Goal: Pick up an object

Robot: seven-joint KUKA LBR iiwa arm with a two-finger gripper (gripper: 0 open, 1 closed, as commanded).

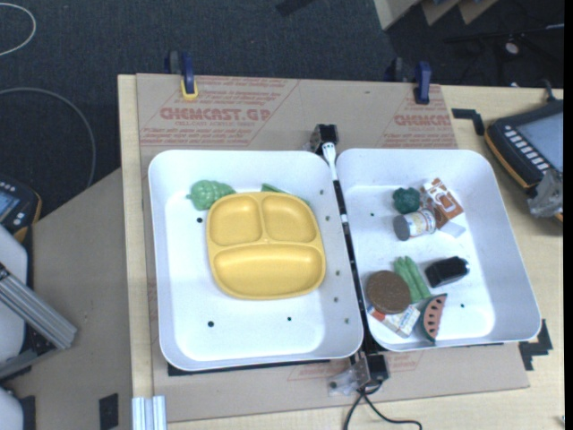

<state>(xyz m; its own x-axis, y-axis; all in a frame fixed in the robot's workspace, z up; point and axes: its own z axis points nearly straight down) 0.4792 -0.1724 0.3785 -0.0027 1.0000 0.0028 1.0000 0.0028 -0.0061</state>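
Observation:
The right bin [501,231] holds several small items: a dark green toy [407,199], a small grey can on its side [414,227], a red-and-white packet [442,199], a black block [446,270], a green pod-like piece [413,279], a round brown disc [388,291] and a watermelon slice [434,316]. In the left bin [175,285] lies a yellow divided plate [265,245], with a green leafy toy [209,193] at its upper left.
The two bins sit side by side on a cardboard sheet [233,110] held by blue clamps [187,73] at the far edge. A handheld pendant [533,146] lies at the bench's right side. A cable [367,392] runs off the front edge.

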